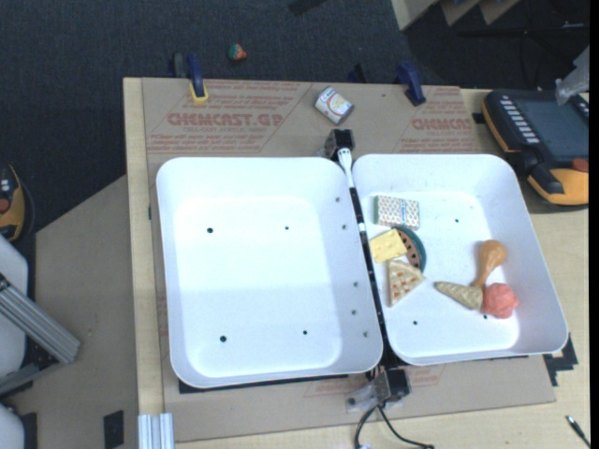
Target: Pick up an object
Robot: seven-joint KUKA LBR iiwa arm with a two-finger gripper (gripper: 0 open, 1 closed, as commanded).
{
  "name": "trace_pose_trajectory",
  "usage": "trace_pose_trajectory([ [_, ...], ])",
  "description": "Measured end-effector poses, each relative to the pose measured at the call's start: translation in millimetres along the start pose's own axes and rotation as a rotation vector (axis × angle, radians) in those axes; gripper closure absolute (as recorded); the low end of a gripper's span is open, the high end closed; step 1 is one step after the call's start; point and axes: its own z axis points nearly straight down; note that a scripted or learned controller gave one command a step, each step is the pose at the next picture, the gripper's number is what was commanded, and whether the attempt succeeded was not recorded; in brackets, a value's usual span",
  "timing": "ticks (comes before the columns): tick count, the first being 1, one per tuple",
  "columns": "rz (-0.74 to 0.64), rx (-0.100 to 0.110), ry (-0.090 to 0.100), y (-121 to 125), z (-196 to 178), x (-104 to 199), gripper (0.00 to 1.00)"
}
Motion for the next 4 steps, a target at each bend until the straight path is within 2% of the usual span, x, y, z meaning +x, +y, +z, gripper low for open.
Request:
trace_pose_trajectory([
  [1,-0.002,0.014,0.002,0.7,-1.4,1.9,1.00],
  [2,0.001,0.028,0.007,-54.1,57.0,0.9,1.00],
  [3,0.000,0.013,0.003,-58.1,5.8,-7.9,1.00],
  [4,-0.002,0.019,0.005,-57.9,8.9,-7.2,0.00],
])
